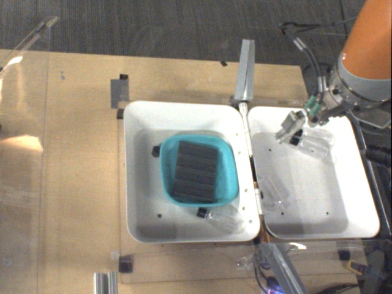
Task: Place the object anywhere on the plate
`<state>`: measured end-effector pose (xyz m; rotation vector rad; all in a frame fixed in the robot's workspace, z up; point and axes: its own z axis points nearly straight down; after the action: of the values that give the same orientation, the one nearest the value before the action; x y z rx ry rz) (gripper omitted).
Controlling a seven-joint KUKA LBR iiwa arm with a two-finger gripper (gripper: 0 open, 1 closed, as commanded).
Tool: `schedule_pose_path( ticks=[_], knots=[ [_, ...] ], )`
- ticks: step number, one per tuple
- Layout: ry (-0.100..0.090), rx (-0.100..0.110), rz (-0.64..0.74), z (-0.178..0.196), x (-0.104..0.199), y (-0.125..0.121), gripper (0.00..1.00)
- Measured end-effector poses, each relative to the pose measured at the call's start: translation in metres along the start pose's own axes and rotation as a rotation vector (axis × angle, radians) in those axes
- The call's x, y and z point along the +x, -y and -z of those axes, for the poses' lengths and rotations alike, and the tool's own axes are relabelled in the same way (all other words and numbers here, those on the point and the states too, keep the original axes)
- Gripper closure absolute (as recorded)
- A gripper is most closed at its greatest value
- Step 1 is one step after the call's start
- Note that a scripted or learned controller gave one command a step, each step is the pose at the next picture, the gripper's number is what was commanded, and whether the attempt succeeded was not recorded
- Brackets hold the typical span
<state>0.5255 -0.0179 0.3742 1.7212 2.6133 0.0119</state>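
Camera view: dark ridged block (pixel 196 171) already seen on teal plate (pixel 199 170); gripper (pixel 296 129) at upper right, grip state not discernible.

Orange band (pixel 370 32), grey wrist (pixel 361 86), black cables (pixel 306 48).

A single fixed camera looks down at a slant from above the table (pixel 67 182), taking in both white bins (pixel 138 225) side by side, with grey floor (pixel 153 11) along the top and the arm (pixel 370 48) entering from the right.
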Motion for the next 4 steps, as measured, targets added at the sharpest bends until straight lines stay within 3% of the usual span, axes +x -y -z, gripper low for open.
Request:
schedule_pose_path(
  ticks=[1,2,3,4],
  knots=[
    [0.003,0.0,-0.026,0.064,-0.068,0.035,0.0],
    [0.004,0.003,0.009,0.063,-0.119,0.089,0.0],
    [0.005,0.003,-0.102,0.064,-0.159,0.107,0.0],
    [0.005,0.003,-0.197,0.064,-0.158,0.107,0.0]
  ],
)
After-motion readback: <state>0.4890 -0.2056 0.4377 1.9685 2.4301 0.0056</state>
